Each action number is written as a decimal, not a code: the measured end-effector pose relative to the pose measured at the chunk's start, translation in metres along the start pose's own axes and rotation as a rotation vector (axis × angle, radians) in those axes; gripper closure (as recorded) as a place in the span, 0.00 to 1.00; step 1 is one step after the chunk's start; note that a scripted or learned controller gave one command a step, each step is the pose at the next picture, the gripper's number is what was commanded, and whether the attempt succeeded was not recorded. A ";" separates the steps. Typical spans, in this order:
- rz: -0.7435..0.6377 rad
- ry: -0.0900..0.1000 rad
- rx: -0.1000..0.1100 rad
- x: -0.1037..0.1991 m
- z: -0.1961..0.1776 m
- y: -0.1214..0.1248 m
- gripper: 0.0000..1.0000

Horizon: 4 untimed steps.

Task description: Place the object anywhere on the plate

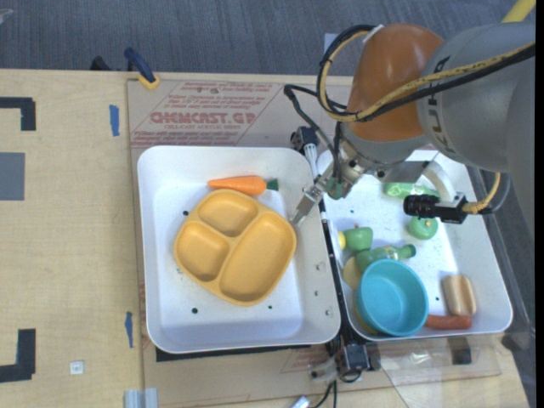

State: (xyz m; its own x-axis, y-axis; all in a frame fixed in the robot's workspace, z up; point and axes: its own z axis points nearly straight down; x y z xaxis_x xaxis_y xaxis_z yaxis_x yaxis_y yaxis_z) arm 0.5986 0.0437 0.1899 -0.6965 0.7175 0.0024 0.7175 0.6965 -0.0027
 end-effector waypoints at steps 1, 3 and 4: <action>-0.003 -0.001 -0.001 0.000 -0.009 0.002 1.00; -0.125 -0.007 -0.007 0.076 -0.072 0.059 1.00; -0.278 0.001 0.002 0.126 -0.053 0.036 1.00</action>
State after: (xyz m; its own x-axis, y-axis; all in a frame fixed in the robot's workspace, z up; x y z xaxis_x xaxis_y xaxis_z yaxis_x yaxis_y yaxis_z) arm 0.5366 0.1597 0.2431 -0.8666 0.4990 0.0040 0.4990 0.8666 -0.0037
